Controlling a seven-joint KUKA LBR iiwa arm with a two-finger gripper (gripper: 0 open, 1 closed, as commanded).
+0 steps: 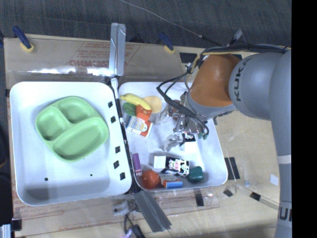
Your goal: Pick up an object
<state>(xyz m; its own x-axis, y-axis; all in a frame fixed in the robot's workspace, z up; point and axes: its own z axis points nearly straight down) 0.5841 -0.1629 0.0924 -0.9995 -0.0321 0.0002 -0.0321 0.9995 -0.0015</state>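
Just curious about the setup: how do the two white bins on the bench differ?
The left shallow white bin holds one thing, a green divided plate, while the right shallow white bin holds many small items, such as a yellow banana and a red tomato-like ball. The gripper is over the right bin, not the left. Both are white, shallow and side by side.

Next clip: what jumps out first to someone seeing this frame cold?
The grey arm with its orange band dominates the right, its gripper low over the right bin. Next comes the green divided plate lying alone in the left bin. Small items crowd the right bin's left and near edges, among them a banana and a red ball.
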